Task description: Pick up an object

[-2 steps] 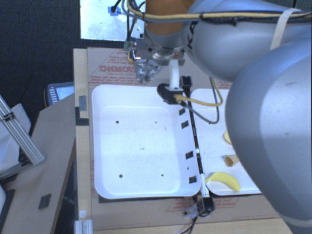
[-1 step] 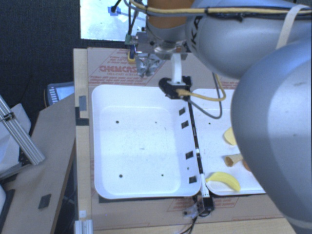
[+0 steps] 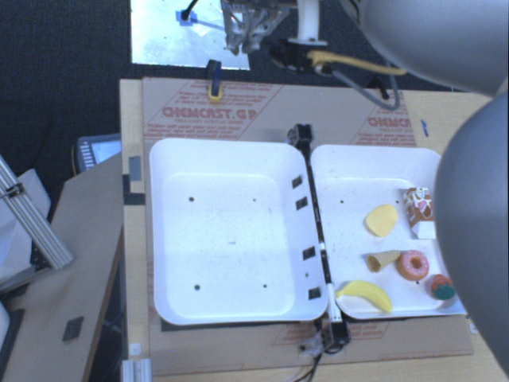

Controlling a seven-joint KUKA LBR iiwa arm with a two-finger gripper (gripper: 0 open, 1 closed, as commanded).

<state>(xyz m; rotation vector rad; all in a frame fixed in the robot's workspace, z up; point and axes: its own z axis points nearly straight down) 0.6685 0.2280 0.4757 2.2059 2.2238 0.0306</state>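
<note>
Yellow banana (image 3: 365, 295) and the other toys are all still sitting in the right bin (image 3: 350, 183), tool (image 3: 245, 32) is hanging far off, can't tell its state, so nothing's getting picked yet.

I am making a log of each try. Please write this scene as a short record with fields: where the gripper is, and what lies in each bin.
gripper: raised at the top of the view, above the far edge of the bench, beyond both bins
left bin: white
right bin: banana, donut, yellow chip, cone, carton, red and green fruit
held: nothing seen
</note>
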